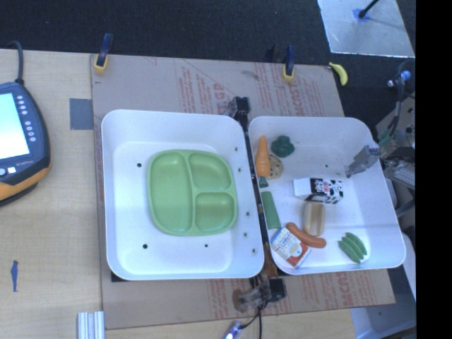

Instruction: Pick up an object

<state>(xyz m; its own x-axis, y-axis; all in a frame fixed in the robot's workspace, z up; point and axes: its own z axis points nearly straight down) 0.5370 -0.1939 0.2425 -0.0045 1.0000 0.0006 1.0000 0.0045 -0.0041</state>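
1. The pickable stuff all sits in the shallow white right bin (374, 210): an orange plastic carrot (262, 157) at 10 o'clock, a dark green leafy toy (283, 145) just beside it, and a black-and-white milk carton (320, 188) near the middle.
2. Lower down there's a tan bread roll (313, 218), a red sausage (306, 236) touching a small colourful packet (288, 246), and a green pea pod (353, 246) at 5 o'clock.
3. The grey two-finger gripper (360, 162) hangs over the bin's 2 o'clock edge, holding nothing; can't tell how wide it is.
4. The shallow white left bin (120, 189) holds a light green divided plastic tray (191, 191).
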